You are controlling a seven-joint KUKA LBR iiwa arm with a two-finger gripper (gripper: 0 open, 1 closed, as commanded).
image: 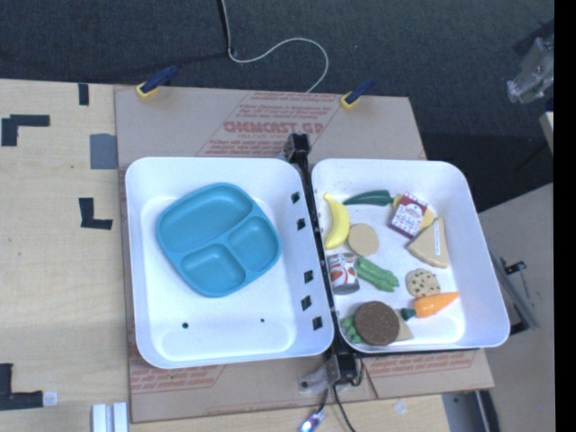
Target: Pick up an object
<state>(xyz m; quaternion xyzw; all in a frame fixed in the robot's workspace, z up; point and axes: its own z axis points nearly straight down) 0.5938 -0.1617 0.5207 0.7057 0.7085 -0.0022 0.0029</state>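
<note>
The right bin (477,241) holds several toy foods: a yellow banana (336,221), a green pepper (367,198), a red and white box (409,214), a tan round cracker (364,239), a sandwich wedge (432,243), a small can (343,273), a green pea pod (377,274), a chip cookie (421,283), an orange carrot (435,304) and a brown patty (375,323). A blurred grey piece, which I take for my gripper (531,70), hangs at the top right edge, well away from both bins and touching nothing.
The left bin (144,268) holds a blue divided plate (218,238). Both bins rest on a cardboard sheet (270,124) clamped at its far corners. A black divider (310,241) runs between the bins. A white cable (288,52) lies behind them.
</note>
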